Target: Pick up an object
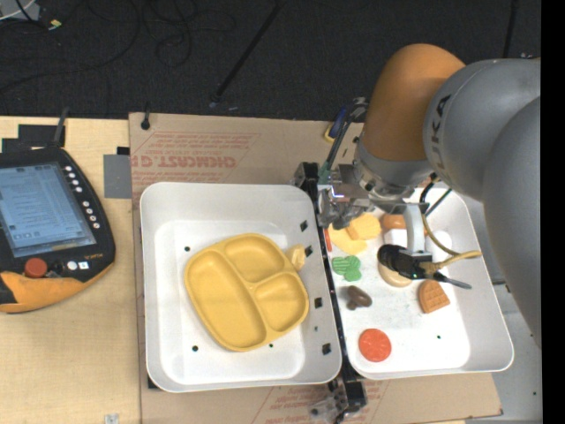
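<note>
Arm over right bin, gripper near yellow piece, finger state unclear, yellow tray in left bin

Yellow divided plate in a white bin. Second white bin: red disc, green piece, brown lump, orange wedge. Arm grey with orange band.

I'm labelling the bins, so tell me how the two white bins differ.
The left bin holds one large yellow divided tray; the right bin holds several small items, among them a red disc and a green piece. The arm reaches over the right bin, not the left bin. Both are shallow, white and rectangular.
</note>
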Action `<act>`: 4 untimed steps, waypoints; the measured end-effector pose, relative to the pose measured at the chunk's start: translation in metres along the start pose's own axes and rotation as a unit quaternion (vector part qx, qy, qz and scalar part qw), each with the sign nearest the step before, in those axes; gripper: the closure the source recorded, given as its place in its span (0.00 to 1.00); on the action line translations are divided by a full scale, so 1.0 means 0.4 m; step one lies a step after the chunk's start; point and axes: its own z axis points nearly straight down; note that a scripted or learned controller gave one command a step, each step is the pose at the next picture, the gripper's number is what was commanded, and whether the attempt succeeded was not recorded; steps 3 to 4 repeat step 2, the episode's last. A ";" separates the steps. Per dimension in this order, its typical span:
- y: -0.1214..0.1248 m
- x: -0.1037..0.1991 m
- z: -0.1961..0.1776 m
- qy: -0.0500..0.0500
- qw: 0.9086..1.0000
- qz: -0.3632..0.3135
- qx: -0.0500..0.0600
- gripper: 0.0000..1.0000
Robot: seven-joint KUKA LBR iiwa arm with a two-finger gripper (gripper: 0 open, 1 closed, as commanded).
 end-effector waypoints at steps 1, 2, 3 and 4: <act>-0.011 -0.032 -0.009 -0.001 1.000 0.000 0.001 1.00; -0.018 0.003 -0.035 0.000 1.000 0.000 0.000 1.00; -0.018 0.003 -0.035 0.000 1.000 0.000 0.000 1.00; -0.018 0.003 -0.035 0.000 1.000 0.000 0.000 1.00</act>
